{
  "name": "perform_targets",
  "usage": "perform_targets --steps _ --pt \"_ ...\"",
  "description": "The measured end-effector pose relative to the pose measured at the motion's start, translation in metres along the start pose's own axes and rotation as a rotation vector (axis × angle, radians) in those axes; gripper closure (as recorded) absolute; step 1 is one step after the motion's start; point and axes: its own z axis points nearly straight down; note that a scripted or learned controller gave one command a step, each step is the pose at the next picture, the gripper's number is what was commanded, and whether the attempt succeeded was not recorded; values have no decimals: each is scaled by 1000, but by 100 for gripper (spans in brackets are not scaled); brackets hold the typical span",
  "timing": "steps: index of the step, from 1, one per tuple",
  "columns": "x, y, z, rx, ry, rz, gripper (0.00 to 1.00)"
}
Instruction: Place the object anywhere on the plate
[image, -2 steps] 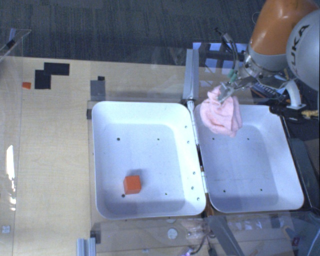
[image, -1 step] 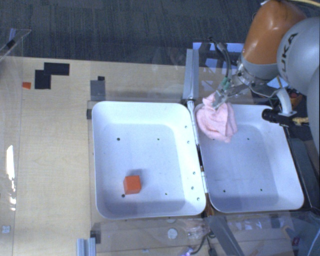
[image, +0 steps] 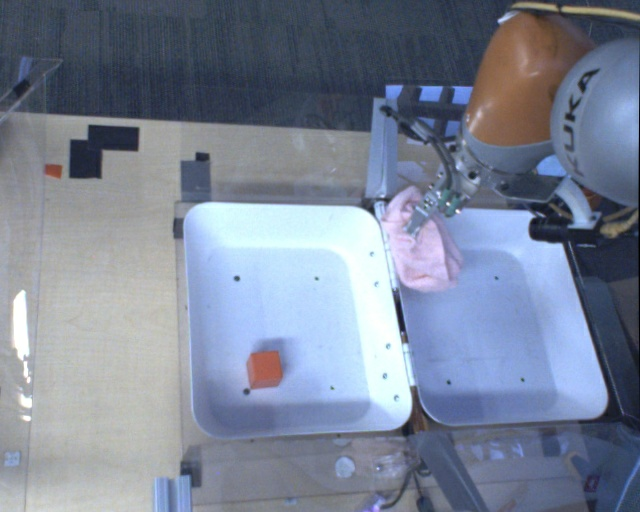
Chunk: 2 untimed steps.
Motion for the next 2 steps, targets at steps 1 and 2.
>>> perform_targets --steps 1,2 --pt "39 12 -4 -1 0 -401 100" --pt "96 28 -4 -3 1 -749 100"
